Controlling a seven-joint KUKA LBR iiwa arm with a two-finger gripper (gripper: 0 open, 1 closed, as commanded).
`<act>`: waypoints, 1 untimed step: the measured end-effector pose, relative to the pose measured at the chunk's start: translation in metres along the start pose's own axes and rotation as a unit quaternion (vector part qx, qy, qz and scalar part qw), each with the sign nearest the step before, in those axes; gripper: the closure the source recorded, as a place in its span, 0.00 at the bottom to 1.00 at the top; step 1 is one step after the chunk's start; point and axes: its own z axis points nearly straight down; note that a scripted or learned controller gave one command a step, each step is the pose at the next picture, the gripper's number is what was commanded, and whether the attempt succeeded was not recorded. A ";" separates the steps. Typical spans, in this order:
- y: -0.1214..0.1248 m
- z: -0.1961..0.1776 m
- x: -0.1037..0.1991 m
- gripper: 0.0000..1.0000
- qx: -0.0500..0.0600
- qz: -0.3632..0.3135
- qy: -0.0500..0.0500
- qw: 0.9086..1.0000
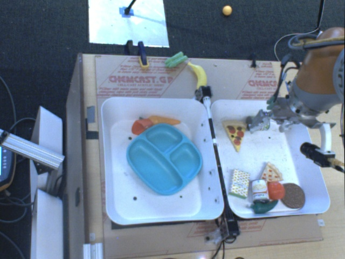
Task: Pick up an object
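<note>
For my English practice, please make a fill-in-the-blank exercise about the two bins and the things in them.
1. The blue divided plate lies in the ___ bin.
2. The pizza slice lies in the right bin, beside the hand, and is shaped like a ___.
3. The banana lies ___ both bins, on the board.

Missing words: left; triangle; outside

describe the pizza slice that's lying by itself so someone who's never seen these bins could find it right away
Start at the right-hand shallow white bin, the one the arm reaches into. In its upper left part, close to the divider between the bins, lies a flat yellow triangular toy pizza slice with red dots, pointing toward the near edge. Unlike the second triangular slice, which is packed among other toys, it lies alone.
</note>
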 end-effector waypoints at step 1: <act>0.040 0.103 0.036 0.00 0.002 0.000 0.000 1.000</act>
